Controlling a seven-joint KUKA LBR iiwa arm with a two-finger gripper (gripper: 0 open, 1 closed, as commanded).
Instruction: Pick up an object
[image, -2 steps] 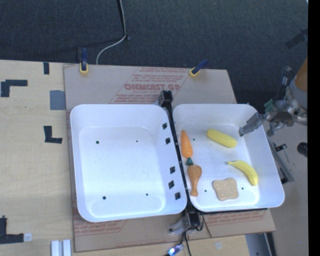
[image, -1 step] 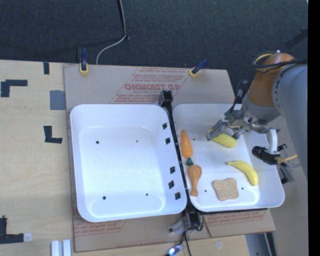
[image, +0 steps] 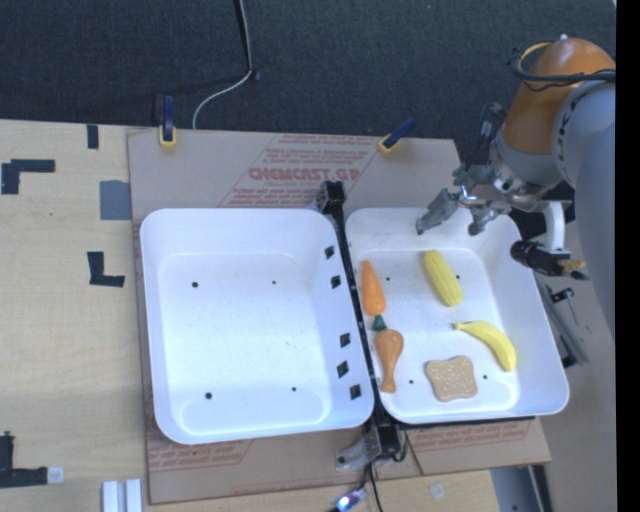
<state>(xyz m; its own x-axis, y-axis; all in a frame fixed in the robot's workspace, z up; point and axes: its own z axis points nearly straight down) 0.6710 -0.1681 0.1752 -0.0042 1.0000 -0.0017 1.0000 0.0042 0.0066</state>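
At the near end of the right bin (image: 530, 400) lies a slice of toast (image: 451, 378). Just left of it is a chicken leg (image: 388, 357), and to its right is a banana (image: 490, 343). Farther back are a carrot (image: 372, 289) by the bin's left wall and a corn cob (image: 442, 277) in the middle. At the far end the gripper (image: 458, 216) hangs over the bin's rim, its two fingers spread apart with nothing between them. The left bin (image: 240, 320) sits beside it.

Camera: one, fixed above my bench (image: 60, 300), looking down at a slant, fairly far; both bins (image: 240, 225) whole; my arm (image: 585, 110) at its right.
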